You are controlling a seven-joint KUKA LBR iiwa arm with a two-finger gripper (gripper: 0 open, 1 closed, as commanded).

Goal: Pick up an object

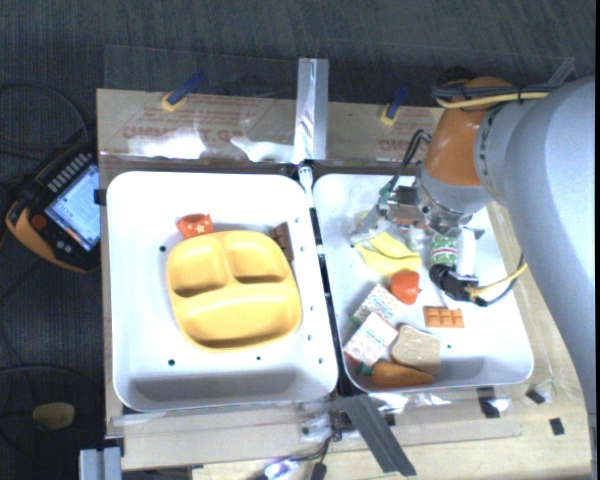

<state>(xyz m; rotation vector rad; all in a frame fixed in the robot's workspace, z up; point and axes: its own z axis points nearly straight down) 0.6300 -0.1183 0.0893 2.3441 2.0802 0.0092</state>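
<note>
Left bin (130, 298) and right bin (500, 353): white. Divided tray (235, 288) in left bin: yellow. Small item (194, 225) at tray's far edge: red-orange. Brown block (281, 236) beside tray's right corner. Right bin: pale yellow wedge (387, 253); red tomato-like piece (406, 286); orange waffle-patterned square (443, 318); tan bread slice (416, 347); orange carrot shape (400, 374); white cartons (375, 330) with coloured print, too small to read. Arm (550, 168): grey, orange band (455, 158). Bench top (210, 123): brown board, blue clip (183, 92).

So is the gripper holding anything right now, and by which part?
It cannot be told. The gripper sits low over the right bin, at the upper edge of the yellow piece, but nothing visibly sits between its fingers.
</note>
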